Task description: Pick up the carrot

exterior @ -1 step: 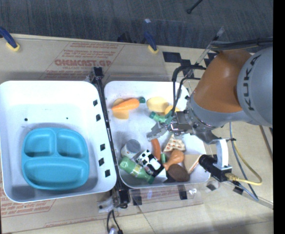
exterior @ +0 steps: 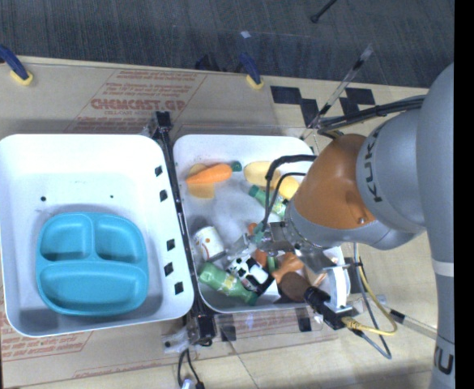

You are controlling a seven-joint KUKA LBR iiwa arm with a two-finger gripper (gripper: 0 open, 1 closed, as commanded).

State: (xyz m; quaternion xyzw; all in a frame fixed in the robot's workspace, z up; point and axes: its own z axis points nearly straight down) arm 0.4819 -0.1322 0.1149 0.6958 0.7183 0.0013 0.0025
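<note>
The carrot (exterior: 207,176) is orange with a green top and lies near the far left corner of the right bin (exterior: 220,144). My gripper (exterior: 271,248) is low in the same bin, toward its near side among a pile of toys. It is well apart from the carrot, which lies to its upper left. The grey arm with its orange band (exterior: 334,194) covers the right part of that bin.
A yellow fruit (exterior: 258,171) lies just right of the carrot. A white cup (exterior: 209,240), a green bottle (exterior: 220,279), a black and white toy (exterior: 250,272) and brown and orange pieces (exterior: 292,282) crowd the near side. A blue divided tray (exterior: 93,262) sits in the left bin (exterior: 26,160).
</note>
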